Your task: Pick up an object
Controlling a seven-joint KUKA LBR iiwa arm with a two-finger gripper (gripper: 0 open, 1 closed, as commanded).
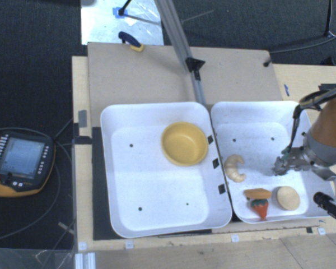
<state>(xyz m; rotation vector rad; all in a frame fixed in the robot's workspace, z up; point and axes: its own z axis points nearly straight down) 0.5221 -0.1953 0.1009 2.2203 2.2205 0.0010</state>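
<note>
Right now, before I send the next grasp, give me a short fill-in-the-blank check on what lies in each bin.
1. The yellow bowl sits in the ____ bin as the camera sees it.
2. The croissant-shaped piece lies in the ____ bin.
3. The round beige disc lies to the camera's ____ of the strawberry-like toy.
4. The gripper hangs over the ____ bin.

Missing words: left; right; right; right

The light wooden surface (235, 74) is covered at the back by a tan board (140, 77). Two shallow white bins are set side by side on it, the left bin (115, 206) touching the right bin (252, 114).
</note>
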